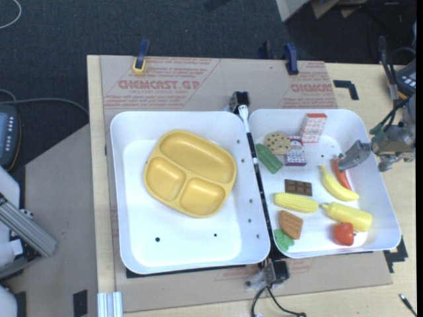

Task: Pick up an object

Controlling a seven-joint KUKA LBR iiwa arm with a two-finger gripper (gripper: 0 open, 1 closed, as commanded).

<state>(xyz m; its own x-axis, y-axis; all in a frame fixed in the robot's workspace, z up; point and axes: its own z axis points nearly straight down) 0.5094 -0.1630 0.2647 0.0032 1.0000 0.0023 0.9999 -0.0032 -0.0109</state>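
The grey two-finger gripper (pixel 350 156) reaches in from three o'clock over the right-hand shallow white bin (pixel 378 177); whether it is wide or narrow I cannot tell, and nothing is seen held in it. Just below it lie a red toy pepper (pixel 341 175) and a curved yellow plastic banana (pixel 338 184), touching each other. Towards five o'clock sit a yellow plastic bottle (pixel 349 214) and a small red tomato (pixel 344 234). At nine o'clock from the gripper are a purple-and-white packet (pixel 296 156), a round chocolate-chip cookie (pixel 276 142) and a green toy cucumber (pixel 269 158); a red-and-white carton (pixel 313 127) stands at ten o'clock. Lower left lie a brown chocolate bar (pixel 298 188), a yellow corn cob (pixel 296 203) and an orange-brown biscuit (pixel 290 224). The left-hand shallow white bin (pixel 132 236) holds a yellow three-compartment plastic tray (pixel 190 172). Both bins rest on a cardboard-covered counter (pixel 192 81) above dark carpet (pixel 79 18).
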